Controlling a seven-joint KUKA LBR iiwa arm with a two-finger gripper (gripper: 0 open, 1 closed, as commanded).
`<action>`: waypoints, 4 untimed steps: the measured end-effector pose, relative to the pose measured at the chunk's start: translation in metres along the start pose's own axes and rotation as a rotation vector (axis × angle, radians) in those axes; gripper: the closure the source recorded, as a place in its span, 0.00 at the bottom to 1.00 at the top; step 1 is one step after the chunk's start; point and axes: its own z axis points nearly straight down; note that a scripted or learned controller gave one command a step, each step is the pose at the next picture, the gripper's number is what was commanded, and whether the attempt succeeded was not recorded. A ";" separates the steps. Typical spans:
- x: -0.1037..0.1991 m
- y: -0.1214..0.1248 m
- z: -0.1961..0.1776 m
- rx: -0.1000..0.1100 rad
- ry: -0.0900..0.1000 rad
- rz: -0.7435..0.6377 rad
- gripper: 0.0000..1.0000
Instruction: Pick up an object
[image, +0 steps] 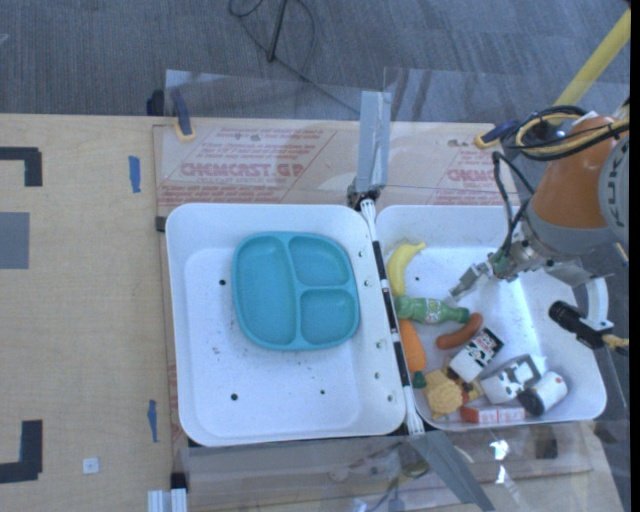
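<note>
The gripper (470, 283) hangs open with nothing in it. Just below it lies a green bottle (432, 311). A banana (402, 266) sits to its left.

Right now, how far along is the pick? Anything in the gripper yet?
Done: the grey arm with the orange band has reached over the right white bin. In hand: nothing visible; its gripper hovers above bare bin floor, near the yellow toy banana and green toy vegetable. Left: close on an item and lift. The teal divided plate sits alone in the left white bin.
</note>
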 end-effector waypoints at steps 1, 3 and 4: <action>0.045 -0.064 -0.002 -0.002 -0.001 -0.015 0.00; 0.074 -0.093 -0.014 -0.016 -0.014 -0.100 1.00; 0.126 -0.044 -0.110 0.005 0.003 -0.208 1.00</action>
